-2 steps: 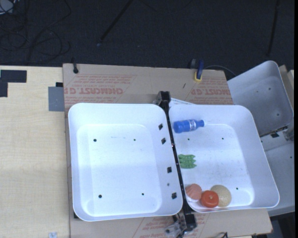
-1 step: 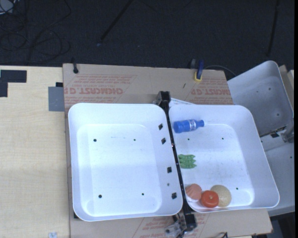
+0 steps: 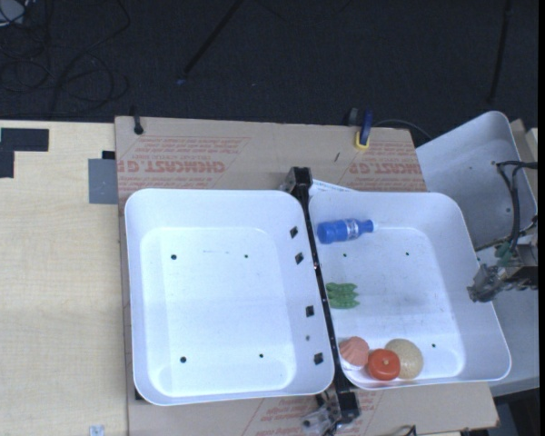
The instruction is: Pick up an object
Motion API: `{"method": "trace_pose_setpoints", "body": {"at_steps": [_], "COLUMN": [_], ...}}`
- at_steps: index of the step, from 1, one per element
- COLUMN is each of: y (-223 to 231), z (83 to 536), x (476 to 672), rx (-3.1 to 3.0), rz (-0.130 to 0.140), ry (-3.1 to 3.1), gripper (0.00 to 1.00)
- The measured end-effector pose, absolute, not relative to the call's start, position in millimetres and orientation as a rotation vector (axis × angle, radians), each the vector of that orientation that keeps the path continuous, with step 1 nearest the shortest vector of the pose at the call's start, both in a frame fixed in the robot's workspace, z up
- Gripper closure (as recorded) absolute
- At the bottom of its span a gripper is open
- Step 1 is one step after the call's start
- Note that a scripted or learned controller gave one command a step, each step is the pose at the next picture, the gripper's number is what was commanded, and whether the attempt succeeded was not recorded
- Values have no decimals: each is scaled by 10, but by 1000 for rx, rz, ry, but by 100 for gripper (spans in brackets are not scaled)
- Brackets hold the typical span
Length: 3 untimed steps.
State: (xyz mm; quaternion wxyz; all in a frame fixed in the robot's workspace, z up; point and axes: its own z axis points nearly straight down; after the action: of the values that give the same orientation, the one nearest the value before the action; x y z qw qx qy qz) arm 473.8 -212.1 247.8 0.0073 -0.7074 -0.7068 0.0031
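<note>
Your gripper [image 3: 492, 282] waited at the right bin's [image 3: 454, 216] outer edge; whether it was open or closed, you could not tell. The blue bottle [image 3: 343, 231] lay alone near the far wall, the easiest target: you would best approach from above, across its width.

Cut off at the right edge: arm hardware [image 3: 504, 275], too dark and small to tell jaws. Partly hidden behind red cap [image 3: 383, 364]: pink disc [image 3: 353, 350] and tan disc [image 3: 406, 357]. Too small to identify: green thing [image 3: 341, 295].
</note>
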Motion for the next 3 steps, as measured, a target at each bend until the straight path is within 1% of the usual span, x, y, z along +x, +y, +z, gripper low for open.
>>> {"method": "trace_pose_setpoints", "body": {"at_steps": [1, 3], "y": [-2141, -2153], "z": [2649, 2833], "x": [4754, 4751], "rx": [-2220, -2217], "rz": [3, 5], "ry": [-2217, -2215], "gripper": [100, 100]}}
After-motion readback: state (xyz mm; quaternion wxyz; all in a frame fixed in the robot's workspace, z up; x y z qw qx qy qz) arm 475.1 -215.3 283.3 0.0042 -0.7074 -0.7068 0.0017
